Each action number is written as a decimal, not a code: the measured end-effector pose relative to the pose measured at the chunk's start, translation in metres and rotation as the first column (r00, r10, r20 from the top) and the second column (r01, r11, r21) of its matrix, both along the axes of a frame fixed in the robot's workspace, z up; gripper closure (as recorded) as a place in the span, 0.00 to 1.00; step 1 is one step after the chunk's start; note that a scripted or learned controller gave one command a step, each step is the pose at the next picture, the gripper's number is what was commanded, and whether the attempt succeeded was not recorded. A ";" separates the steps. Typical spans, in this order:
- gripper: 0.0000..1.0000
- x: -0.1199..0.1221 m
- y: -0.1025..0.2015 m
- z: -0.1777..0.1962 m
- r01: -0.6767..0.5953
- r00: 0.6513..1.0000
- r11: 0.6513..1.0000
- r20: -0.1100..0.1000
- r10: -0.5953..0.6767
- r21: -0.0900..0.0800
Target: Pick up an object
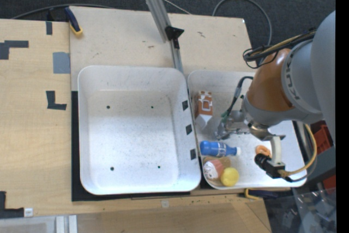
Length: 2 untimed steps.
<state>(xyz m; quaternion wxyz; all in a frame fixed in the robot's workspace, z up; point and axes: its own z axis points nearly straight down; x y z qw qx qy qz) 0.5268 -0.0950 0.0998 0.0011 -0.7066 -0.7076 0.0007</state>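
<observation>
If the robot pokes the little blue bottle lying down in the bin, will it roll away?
Probably a bit. The blue bottle lies on its side in the right bin, and round sides tend to roll. It likely won't go far: the yellow ball sits just below it. It looks like small plastic, so probably light and perhaps slippery for the gripper.

The arm (pixel 294 84) hides part of the right bin (pixel 218 78).

Arm (pixel 289 84) over right bin (pixel 240 76); blue bottle (pixel 218 148), yellow ball (pixel 230 175) near front.
</observation>
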 end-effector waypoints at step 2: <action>1.00 -0.010 -0.001 0.093 0.001 1.000 1.000 0.006 -0.001 -0.001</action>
